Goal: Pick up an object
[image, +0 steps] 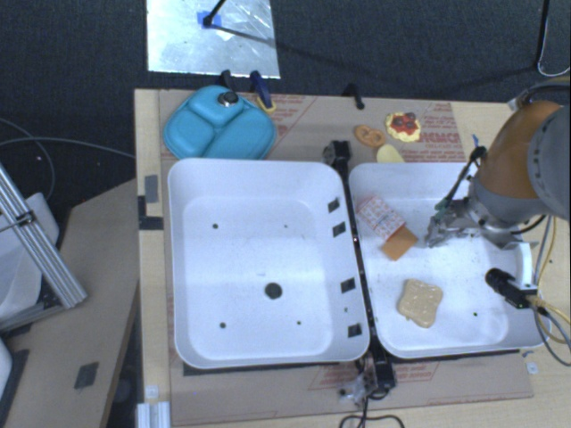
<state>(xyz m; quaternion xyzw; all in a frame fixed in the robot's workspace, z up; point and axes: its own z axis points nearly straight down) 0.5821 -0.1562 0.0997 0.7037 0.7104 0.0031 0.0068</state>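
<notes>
arm (pixel 526 172) over right bin (pixel 464 341); orange block (pixel 399 242) beside toast (pixel 419 302)

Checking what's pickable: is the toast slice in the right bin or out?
In: the toast slice lies flat on the right bin's floor.

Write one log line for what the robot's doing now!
arm: over right white bin | gripper: beside orange block | tan toast piece: untouched | held: nothing seen

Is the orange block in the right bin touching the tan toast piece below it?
Apart. In the camera view, bare white bin floor shows plainly between the orange block and the tan toast piece.
</notes>
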